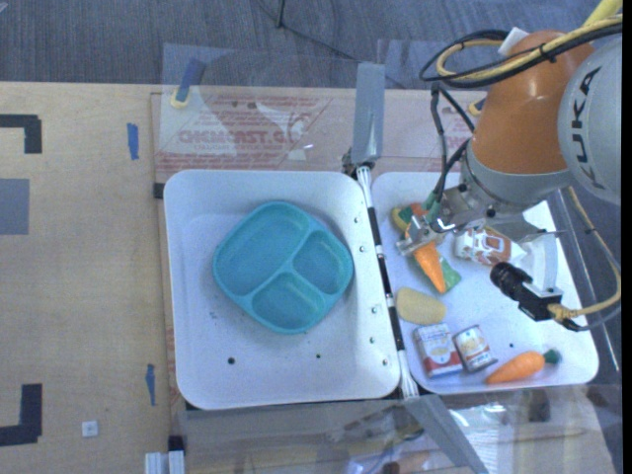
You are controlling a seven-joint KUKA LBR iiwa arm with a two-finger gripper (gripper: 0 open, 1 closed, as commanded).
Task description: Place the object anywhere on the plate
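A blue plate (284, 265) with three compartments lies in the left white bin (197, 363). My gripper (427, 235) hangs low over the upper left part of the right bin (578, 358). Its fingers stand apart, and nothing shows between them. An orange toy carrot (433, 268) with a green top lies just below the fingertips, close to them. Whether they touch it cannot be told. A yellow-green toy (402, 215) sits just left of the gripper.
The right bin also holds a pale yellow piece (421, 307), two small cans (436, 349) (475, 347), a second carrot (519, 365) at the front and a white-and-red item (481, 247). A black cable plug (523, 289) hangs over this bin.
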